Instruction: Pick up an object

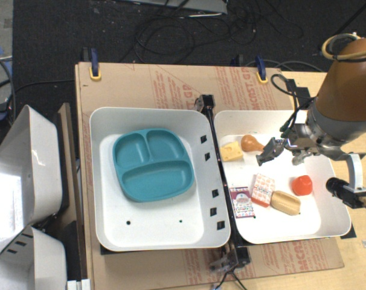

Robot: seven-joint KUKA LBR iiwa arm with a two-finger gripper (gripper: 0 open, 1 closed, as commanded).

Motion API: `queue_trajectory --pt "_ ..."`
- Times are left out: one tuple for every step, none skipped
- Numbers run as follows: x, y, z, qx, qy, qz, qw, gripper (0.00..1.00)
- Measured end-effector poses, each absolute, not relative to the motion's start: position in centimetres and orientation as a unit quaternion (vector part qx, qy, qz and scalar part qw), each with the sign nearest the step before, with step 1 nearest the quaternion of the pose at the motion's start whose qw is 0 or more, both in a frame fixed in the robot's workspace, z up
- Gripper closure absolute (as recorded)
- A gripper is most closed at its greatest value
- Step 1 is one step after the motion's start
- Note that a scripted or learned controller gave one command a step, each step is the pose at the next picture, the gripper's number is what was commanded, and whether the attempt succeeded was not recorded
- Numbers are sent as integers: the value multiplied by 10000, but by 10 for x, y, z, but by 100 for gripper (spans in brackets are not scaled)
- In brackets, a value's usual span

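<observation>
Single fixed camera, high above my bench point(171, 80), looking down at slant. Frame takes in both white bins: left bin point(104, 174) centre, right bin point(328, 222) beside it. Far edge of bench toward top, dark floor with cables point(171, 26) beyond. My arm point(346, 95) enters from frame's right. Moderate distance.
</observation>
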State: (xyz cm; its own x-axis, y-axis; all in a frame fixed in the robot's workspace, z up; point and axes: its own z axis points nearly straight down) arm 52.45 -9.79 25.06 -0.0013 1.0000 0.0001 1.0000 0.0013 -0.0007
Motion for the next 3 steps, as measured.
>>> queue_trajectory --pt "525 -95 208 -7076 -7066 13 17 0" --pt "521 -105 154 -7079 -7063 15 18 0" --pt "526 -107 97 -7085 -7057 -11 -34 0"
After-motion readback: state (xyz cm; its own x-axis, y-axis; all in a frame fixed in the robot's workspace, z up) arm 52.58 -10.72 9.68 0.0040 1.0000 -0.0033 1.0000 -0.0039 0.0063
